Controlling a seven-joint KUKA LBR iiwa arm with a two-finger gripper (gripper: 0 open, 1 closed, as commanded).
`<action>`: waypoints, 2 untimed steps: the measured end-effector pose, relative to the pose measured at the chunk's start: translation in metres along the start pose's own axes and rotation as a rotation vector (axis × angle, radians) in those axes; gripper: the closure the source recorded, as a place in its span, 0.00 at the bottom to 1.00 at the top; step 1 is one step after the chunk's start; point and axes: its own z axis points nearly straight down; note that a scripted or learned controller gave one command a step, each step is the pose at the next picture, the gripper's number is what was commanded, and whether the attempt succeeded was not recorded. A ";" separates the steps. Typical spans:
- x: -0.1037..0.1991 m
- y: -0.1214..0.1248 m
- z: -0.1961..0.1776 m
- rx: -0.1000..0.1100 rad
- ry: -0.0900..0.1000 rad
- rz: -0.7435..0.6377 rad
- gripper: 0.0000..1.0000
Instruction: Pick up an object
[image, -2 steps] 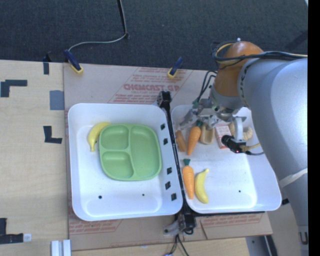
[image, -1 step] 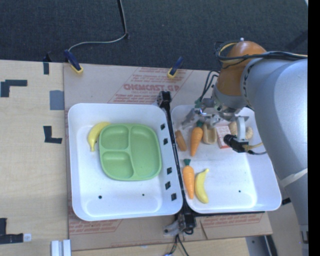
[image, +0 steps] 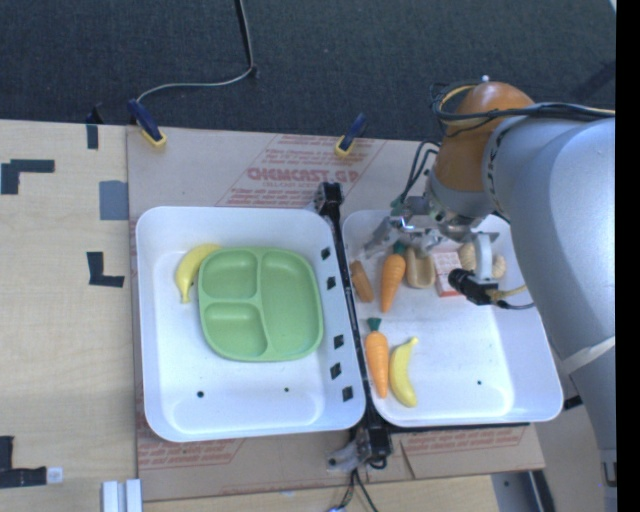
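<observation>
Nearest the lower edge of the frame: cardboard sheet (image: 300, 170) under both bins, with a black clamp fitting at its bottom centre.

Left bin (image: 165, 390), shallow, white: holds a green divided plate (image: 262, 304) with three compartments, lying flat in the bin's upper half. A yellow banana (image: 188, 268) lies against the plate's upper left corner, touching its rim.

Right bin (image: 480, 385), shallow, white: lower left holds a small carrot (image: 376, 362) with green top, lengthwise along the bin's left wall, and a second banana (image: 403, 371) just beside it to the right. Upper part holds a larger carrot (image: 391, 279), upright in the frame, a brown sausage-shaped piece (image: 361, 281) to its left, and a bread-coloured piece (image: 419, 269) to its right. A pale tan item (image: 490, 263) sits further right, partly hidden by the wrist hardware.

Arm (image: 560, 220): grey, entering from the right of the frame, orange band uppermost, bent down over the upper part of the right bin.

Gripper (image: 408, 228): lowered at the top of the right bin, directly above the larger carrot's green end and close to it. Whether the fingers are spread or closed cannot be told; nothing is seen clamped between them.

Two yellow-and-blue clips (image: 148, 121) pin the cardboard's upper edge.
</observation>
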 end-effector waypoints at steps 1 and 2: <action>0.004 0.000 0.000 -0.001 -0.005 0.002 0.00; 0.006 0.000 0.000 -0.001 -0.005 0.003 0.00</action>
